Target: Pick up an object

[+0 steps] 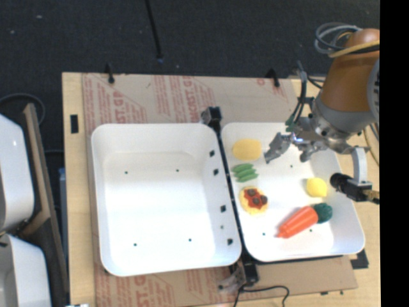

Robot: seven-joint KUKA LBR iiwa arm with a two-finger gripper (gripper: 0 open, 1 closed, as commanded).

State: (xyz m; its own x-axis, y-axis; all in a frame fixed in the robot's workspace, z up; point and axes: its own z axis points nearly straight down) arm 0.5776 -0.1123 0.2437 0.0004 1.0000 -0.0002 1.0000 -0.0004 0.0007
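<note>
A: Where is the end effector [289, 147]?

B: Over the right bin [348, 238], above its far half. The grey arm [345, 88] with the orange band comes in from the right and ends there. The fingers [276, 149] look spread, one reaching left toward the middle divider, and nothing sits between them.

A: What is in that right bin?

B: Five toy foods. A pale yellow lump [246, 149] lies in the bin's far left part, just beside the end effector's left finger. Just nearer than it, against the bin's left wall, is a small green pea pod [243, 171]. Nearer again is a little round pizza [254, 199] with red topping. A carrot [300, 221], orange with a dark green top, lies slantwise in the bin's near half, its green end pointing to the right wall. A small lemon [316, 187] sits just beyond the carrot's green end, toward the bin's right side.

A: Is any of them lifted?

B: No, all five rest on the bin floor, apart from each other.

A: And the left bin [105, 171]?

B: It stands touching the right bin along the middle divider. Both sit on a cardboard sheet [153, 101] laid on the worktop [77, 235].
</note>
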